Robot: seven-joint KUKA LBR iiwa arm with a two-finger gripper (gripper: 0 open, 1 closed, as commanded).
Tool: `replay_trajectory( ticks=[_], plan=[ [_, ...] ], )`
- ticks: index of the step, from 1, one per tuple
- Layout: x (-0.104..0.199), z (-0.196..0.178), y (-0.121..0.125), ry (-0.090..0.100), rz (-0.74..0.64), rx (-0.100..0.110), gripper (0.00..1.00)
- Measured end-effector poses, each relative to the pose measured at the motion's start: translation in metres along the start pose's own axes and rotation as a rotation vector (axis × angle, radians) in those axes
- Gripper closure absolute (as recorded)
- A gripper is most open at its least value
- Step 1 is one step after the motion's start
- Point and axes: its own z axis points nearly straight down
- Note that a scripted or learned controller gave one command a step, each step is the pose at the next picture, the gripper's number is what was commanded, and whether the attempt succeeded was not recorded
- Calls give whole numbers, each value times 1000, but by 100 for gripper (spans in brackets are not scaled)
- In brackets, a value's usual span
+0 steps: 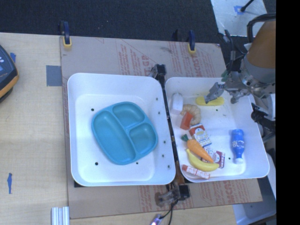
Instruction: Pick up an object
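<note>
The right bin holds several small items: a yellow piece at the back, a white bottle, a beige pastry-like item, a red piece, a small carton, a carrot, a banana and a blue bottle. My gripper hangs over the back of this bin, just right of and above the yellow piece. Its fingers stand apart, open, with nothing between them.
The left bin carries a blue divided plate. A flat red-and-white packet lies at the right bin's front rim. Clamps pin the cardboard at the back. A dark device sits at the far left.
</note>
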Motion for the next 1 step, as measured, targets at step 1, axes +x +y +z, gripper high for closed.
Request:
replay_trajectory(
  ticks=[1],
  plan=[
    [46, 85, 25, -7, 3, -7, 0]
  ],
)
